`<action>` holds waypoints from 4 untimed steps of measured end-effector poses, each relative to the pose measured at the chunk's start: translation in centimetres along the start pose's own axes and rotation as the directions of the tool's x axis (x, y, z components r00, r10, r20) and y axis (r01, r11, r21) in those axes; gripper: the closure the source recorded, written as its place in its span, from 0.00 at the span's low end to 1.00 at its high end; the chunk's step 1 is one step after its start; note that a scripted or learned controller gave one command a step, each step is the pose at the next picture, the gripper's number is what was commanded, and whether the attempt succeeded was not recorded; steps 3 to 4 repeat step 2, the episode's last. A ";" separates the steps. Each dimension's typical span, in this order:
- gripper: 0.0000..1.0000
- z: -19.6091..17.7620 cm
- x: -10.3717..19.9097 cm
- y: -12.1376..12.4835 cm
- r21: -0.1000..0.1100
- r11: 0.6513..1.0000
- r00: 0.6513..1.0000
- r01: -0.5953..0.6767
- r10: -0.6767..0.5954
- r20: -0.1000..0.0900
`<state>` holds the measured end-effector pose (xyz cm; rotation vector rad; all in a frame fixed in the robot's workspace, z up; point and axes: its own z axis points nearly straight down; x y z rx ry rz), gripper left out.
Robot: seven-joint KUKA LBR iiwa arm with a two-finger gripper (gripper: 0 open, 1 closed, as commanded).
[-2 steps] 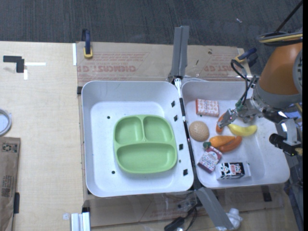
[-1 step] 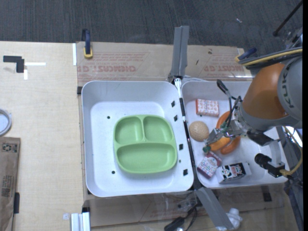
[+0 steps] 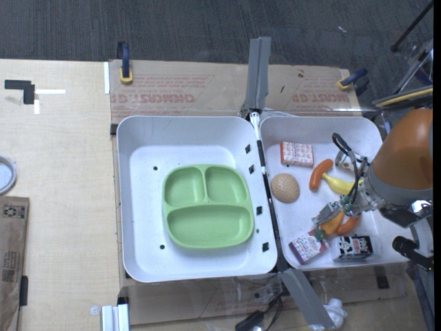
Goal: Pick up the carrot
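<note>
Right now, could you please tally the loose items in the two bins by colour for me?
Green: 1, the divided plate in the left bin.
Orange: 2, the sausage-shaped piece and the carrot.
Yellow: 1, the banana.
Tan: 1, the egg-shaped item.
Printed packets: 3.
Total: 8.

Orange carrot (image 3: 339, 222) lies slanted in right bin (image 3: 303, 128), near front.

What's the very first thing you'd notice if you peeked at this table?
The big green divided plate stands out, sitting in the middle of the left bin. Next is the right bin full of little toys: a yellow banana, a tan egg-shaped thing and a pink box. The grey arm's end effector is down at the carrot near the bin's front.
</note>
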<state>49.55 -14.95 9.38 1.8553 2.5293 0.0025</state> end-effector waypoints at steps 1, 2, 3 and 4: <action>1.00 -0.8 0.0 0.0 0.000 1.000 1.000 -0.003 0.003 -0.001; 1.00 -10.7 5.9 3.8 0.003 0.977 0.977 0.215 -0.215 -0.003; 1.00 -10.7 5.9 3.8 0.003 0.977 0.977 0.215 -0.215 -0.003; 1.00 -10.7 5.9 3.8 0.003 0.977 0.977 0.215 -0.215 -0.003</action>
